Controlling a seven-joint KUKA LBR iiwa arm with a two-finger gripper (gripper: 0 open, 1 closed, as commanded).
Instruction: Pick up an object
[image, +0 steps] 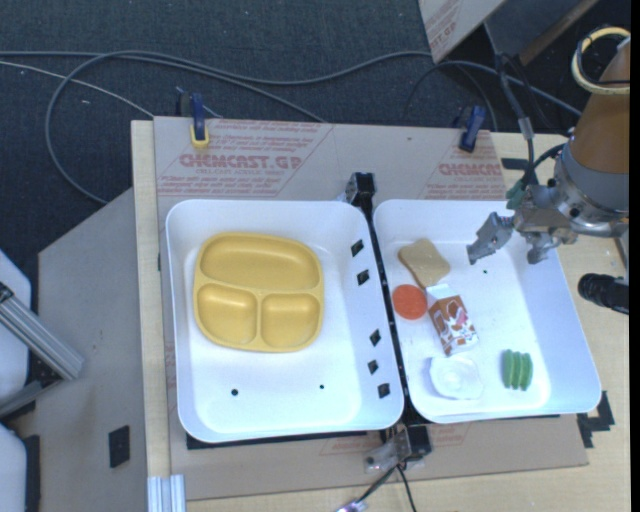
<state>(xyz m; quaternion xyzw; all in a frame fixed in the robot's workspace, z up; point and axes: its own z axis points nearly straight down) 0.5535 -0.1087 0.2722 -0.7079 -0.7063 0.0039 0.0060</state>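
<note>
The grey metal tool (512, 240) hangs over the far part of the right shallow white plastic bin (560, 330), at the end of the grey arm with the orange band (600, 140) that comes in from the right. Its two fingers are spread apart, one pointing down to the left and one to the right. Nothing sits between them, so the tool is let go and holds no thing.

The things to pick up all lie in that right bin, below and to the left of the tool. The tan square piece of toy bread (425, 263) is the nearest one, just to the left of the left finger. A little farther from the tool is the flat round orange-red slice (409, 302), touching the bread's near corner. Just beside it lies the small red and white packet (453, 324). Farther on, near the front rim, sits the round white lid-like disc (457, 377), touching the packet's end. The small green toy vegetable (517, 369) lies almost straight below the tool, near the front of the bin.

Well off to the left of the tool, the left shallow white plastic bin (200, 400) holds a yellow plastic plate with three sections (259, 290). Both bins rest on the table with the brown board top (280, 150).
</note>
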